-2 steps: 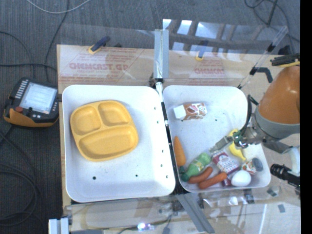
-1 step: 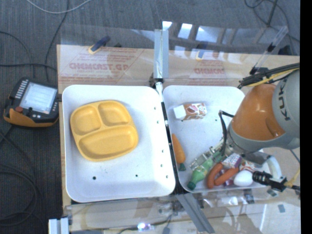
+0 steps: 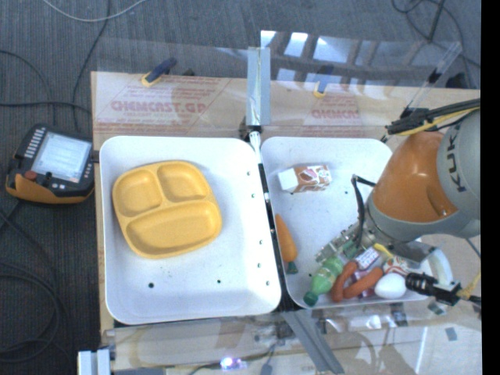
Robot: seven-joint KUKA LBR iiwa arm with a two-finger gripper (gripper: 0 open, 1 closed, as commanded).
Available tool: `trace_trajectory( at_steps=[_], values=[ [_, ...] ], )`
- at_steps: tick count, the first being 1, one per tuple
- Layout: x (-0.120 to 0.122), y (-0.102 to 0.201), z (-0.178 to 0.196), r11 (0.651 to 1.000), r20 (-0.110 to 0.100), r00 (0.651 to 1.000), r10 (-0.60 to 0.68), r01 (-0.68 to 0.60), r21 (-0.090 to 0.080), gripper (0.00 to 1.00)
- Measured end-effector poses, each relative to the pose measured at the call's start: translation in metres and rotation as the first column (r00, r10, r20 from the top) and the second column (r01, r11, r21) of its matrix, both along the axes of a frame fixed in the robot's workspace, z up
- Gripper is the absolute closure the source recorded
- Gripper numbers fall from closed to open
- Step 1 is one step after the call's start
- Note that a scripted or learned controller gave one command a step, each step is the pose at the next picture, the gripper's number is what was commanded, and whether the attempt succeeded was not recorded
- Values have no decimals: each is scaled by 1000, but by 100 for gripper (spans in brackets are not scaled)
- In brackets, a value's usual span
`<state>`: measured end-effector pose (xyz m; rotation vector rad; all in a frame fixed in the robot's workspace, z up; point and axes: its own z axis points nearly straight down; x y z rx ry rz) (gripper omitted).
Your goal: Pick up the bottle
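Camera view puts the small green plastic bottle [image 3: 326, 276] lying on its side near the front edge of the right shallow white bin [image 3: 344, 151], its cap pointing toward the front-left corner. It rests on the bin floor among clutter: a red-orange toy sausage [image 3: 355, 281] touches it on its right, a white egg-shaped piece [image 3: 390, 287] lies beyond that, and an orange toy carrot [image 3: 286, 243] lies just to its left along the bin wall. I read the two-finger gripper [image 3: 349, 246] as low over this pile, just above and right of the bottle, under the grey arm's orange band [image 3: 410, 182]. I cannot tell how its claw stands; the wrist hides it. Nothing shows the bottle lifted, so I judge the grasp and lift not yet done. The yellow divided plastic tray [image 3: 166, 207] sits in the left white bin [image 3: 117, 287].
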<state>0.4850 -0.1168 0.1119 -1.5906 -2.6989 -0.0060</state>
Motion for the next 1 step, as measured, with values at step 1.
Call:
trace_trajectory(
  at_steps=[1],
  values=[
    [-1, 75, 69, 999, 0, 999, -39, 39, -7, 100]
  ],
)
